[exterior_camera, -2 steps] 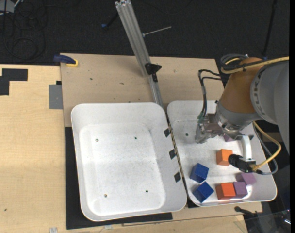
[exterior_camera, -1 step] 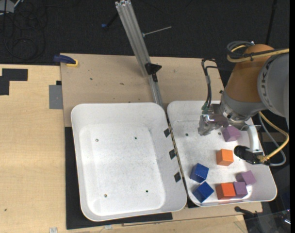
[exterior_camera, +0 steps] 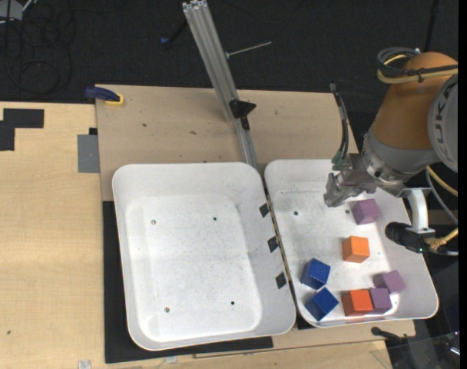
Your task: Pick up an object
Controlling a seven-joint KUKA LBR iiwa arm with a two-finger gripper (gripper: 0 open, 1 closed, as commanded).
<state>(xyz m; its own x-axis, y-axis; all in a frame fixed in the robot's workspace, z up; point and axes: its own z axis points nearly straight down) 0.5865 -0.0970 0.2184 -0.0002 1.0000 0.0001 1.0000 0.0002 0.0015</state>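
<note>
A small purple cube, matte and slightly tilted, is lying in the upper part of the right bin. The gripper is hovering just left of it, over the bin floor; finger spacing cannot be told, and nothing is showing between them.

You had a silver metal rail slanting across the wooden counter, and a blue clamp at its far-left corner.
</note>
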